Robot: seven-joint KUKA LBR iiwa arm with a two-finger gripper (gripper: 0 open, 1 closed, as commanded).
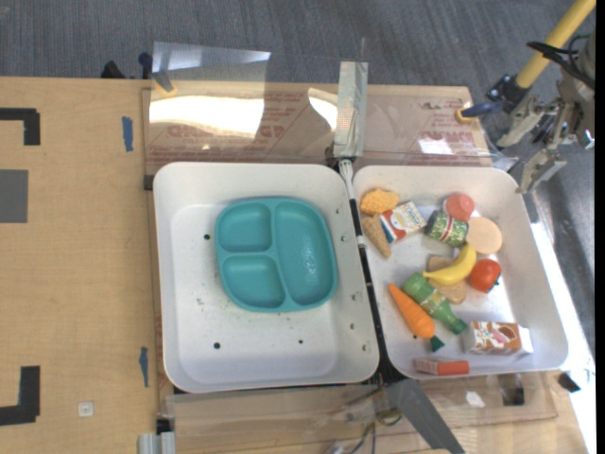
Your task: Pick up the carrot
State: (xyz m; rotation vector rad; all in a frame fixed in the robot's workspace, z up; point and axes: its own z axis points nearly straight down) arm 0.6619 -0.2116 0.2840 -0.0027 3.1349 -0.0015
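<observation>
So the carrot is lying in the right bin, down in the lower left part near the wall between the two bins, angled with its narrow tip pointing up-left and the fat end down-right. It's looking like a small plastic toy, so I'm guessing light, stiff and kinda slick. Best bet is probably pinching it across the thick middle, square to its long axis, since the taper could squirt out if you're grabbing near the tip.

It's crowded in there too. A green bottle-ish thing is sitting right against the carrot's upper right side, and the banana is lying just above that, so the free side for a finger is the lower left one.

The gripper is hanging way up at the top right corner of that bin, outside the rim, well apart from the carrot and holding nothing. Honestly can't tell whether the jaws are apart or together, too much clutter up there. The left bin is just holding a teal divided plate.
</observation>
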